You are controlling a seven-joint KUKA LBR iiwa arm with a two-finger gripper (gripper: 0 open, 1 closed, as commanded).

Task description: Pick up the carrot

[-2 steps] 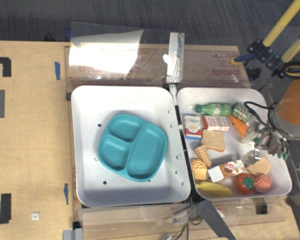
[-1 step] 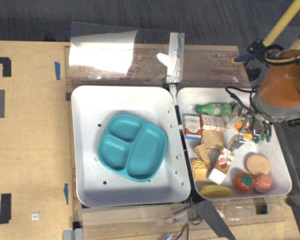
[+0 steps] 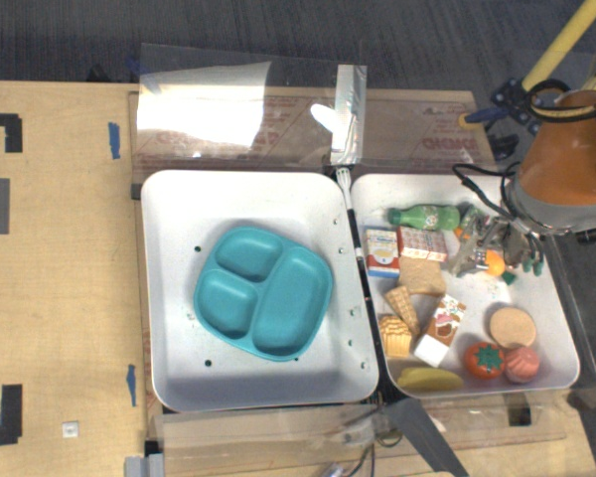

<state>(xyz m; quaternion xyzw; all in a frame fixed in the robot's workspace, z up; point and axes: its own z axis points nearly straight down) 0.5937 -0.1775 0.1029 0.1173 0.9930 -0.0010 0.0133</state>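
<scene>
The left bin [image 3: 169, 207] held one teal three-compartment plate [image 3: 264, 291]. The right bin [image 3: 561, 316] held one green bottle [image 3: 425, 217], one small carton [image 3: 381, 248], about four crackers, one banana [image 3: 429, 378], one tomato [image 3: 484, 361], one round cookie [image 3: 512, 326] and one peach [image 3: 523, 364]. The gripper [image 3: 492, 249] was low in this bin's upper right. An orange piece, probably the carrot [image 3: 494, 261], lay at its tip; whether it was gripped, or how far the pincer stood open, could not be told. The pick seemed unfinished: nothing was lifted.
</scene>
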